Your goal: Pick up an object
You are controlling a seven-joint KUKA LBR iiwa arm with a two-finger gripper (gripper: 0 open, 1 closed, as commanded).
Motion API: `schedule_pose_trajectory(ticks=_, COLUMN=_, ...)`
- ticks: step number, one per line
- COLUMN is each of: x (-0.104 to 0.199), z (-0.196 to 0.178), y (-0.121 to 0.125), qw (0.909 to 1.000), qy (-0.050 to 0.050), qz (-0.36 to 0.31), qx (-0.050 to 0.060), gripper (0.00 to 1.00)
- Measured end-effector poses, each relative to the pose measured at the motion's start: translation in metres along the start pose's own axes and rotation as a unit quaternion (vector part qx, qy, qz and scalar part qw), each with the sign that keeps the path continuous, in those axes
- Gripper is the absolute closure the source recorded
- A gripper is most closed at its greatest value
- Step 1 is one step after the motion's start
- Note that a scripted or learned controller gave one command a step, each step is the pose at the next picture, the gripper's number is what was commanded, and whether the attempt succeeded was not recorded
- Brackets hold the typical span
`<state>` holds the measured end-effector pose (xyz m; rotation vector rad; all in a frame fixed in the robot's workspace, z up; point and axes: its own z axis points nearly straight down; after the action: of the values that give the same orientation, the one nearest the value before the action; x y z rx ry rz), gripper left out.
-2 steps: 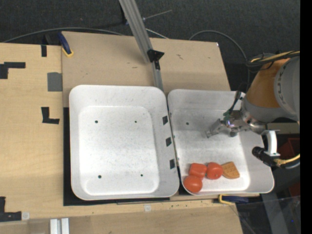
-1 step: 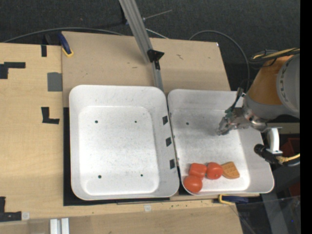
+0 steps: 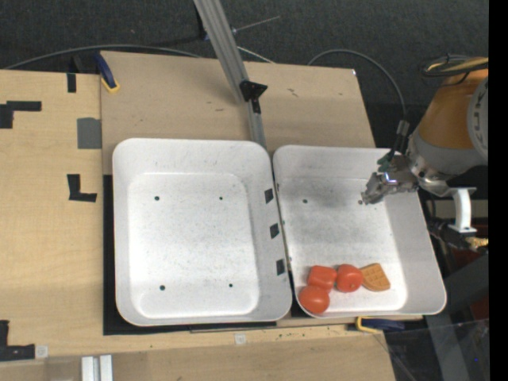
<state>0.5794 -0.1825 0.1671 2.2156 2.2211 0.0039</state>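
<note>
Three small red rounded objects lie clustered at the near edge of the right bin. An orange-tan piece rests just right of them. My gripper hangs over the right bin's far right part, well up-view from the cluster. Nothing shows between its tips. The grey arm with its orange band reaches in from the right.
The left bin sits beside the right one, with black clips along the shared wall. A grey metal pole slants down from the top to the bins' junction. Cables run over the wooden bench behind.
</note>
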Motion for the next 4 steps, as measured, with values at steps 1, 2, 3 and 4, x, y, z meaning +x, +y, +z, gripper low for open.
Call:
schedule_pose_trajectory(ticks=1, x=-0.003, z=-0.059, y=-0.007, qw=1.0000, qy=0.000, qz=0.001, qx=0.000, gripper=1.00)
schedule_pose_trajectory(ticks=2, x=-0.002, z=-0.075, y=-0.006, qw=1.0000, qy=0.001, qz=0.000, qx=0.002, gripper=1.00)
schedule_pose_trajectory(ticks=3, x=0.049, z=-0.062, y=0.005, qw=1.0000, qy=0.001, qz=-0.002, qx=0.003, gripper=1.00)
schedule_pose_trajectory(ticks=4, x=0.104, z=-0.065, y=0.025, qw=1.0000, qy=0.002, qz=-0.003, qx=0.003, gripper=1.00)
